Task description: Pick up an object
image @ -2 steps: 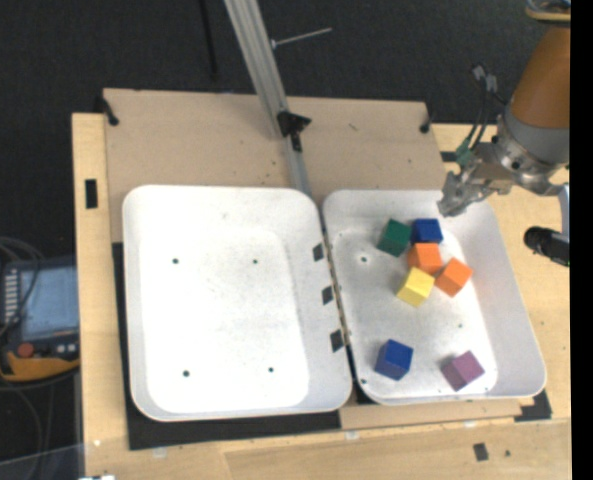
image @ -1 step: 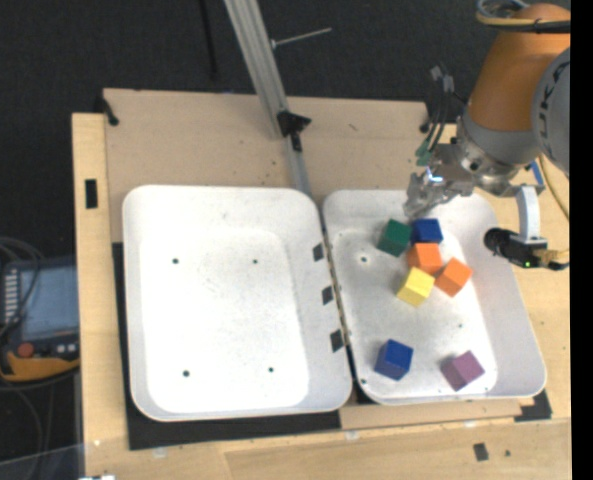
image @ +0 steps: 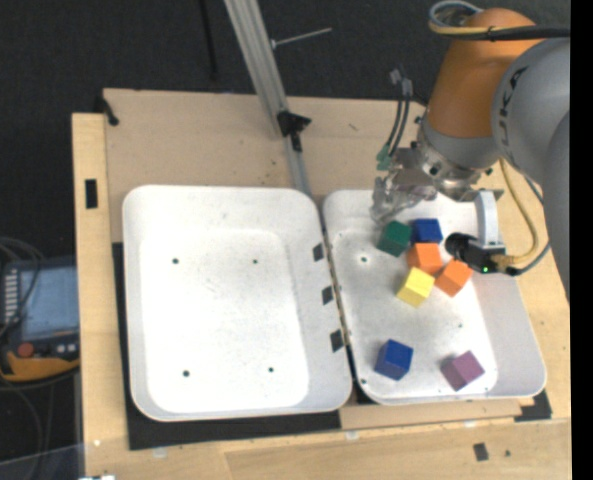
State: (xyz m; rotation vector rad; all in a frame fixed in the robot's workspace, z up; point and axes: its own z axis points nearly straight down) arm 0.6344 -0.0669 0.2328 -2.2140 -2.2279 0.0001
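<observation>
1. The tabletop [image: 201, 138] carries two white bins side by side.
2. The left bin [image: 221, 298] lies well to the left of the end effector.
3. The right bin [image: 501, 353] sits under the end effector and holds all the blocks.
4. The grey arm [image: 476, 98] with its orange band reaches in over the right bin's far edge.
5. The end effector [image: 391, 206] hangs just above the green block [image: 395, 237]; whether it is apart or together cannot be told.
6. Just right of the end effector: a blue block [image: 427, 230], two orange blocks [image: 426, 257] and [image: 453, 277], and a yellow block [image: 414, 287].
7. Well below it, nearer the camera: a second blue block [image: 394, 359] and a purple block [image: 463, 369].
</observation>
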